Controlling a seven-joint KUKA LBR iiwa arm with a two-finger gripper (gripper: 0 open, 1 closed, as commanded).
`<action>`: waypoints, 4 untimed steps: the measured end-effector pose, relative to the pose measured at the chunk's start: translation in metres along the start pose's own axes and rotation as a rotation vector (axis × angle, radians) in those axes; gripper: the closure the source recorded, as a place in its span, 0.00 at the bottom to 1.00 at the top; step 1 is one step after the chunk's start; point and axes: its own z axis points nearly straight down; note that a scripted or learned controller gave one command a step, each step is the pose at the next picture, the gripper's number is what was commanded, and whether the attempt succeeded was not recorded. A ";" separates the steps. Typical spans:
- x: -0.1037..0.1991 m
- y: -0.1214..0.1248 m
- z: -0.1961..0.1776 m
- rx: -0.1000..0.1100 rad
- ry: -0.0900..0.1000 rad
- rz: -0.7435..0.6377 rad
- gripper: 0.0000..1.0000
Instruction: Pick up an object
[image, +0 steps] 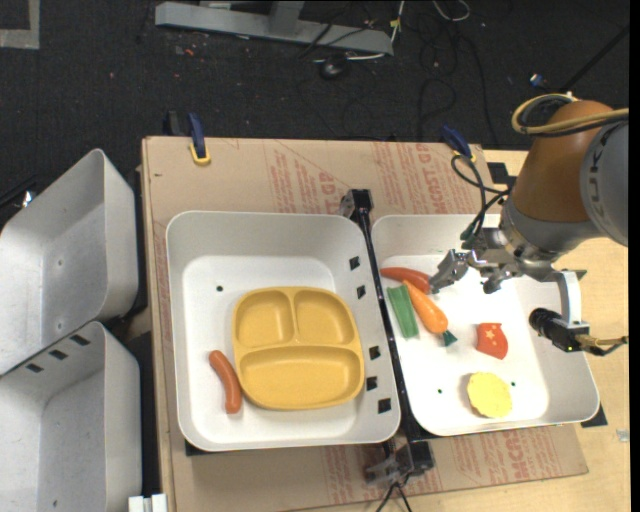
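My gripper (464, 280) hangs over the upper part of the right bin (560, 405), open, with nothing between its fingers. Its left fingertip is just above and right of an orange carrot (429, 311). A thin red chilli (403, 273) lies next to the carrot's upper end, and a green strip (404, 311) lies along the carrot's left side. Further down in the same bin are a red wedge-shaped piece (491, 340) and a yellow round piece (489, 395).
The left bin (190, 300) holds a yellow divided plate (298, 347) with an orange-red sausage (226, 380) beside its left edge. A black divider (378, 300) separates the two bins. Grey trays (60, 330) stand off the bench at left.
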 end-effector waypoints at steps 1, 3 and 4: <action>0.002 0.007 0.061 0.000 0.001 -0.001 0.00; 0.003 0.007 0.068 -0.006 -0.001 0.000 1.00; -0.001 0.010 0.005 -0.012 -0.002 -0.003 1.00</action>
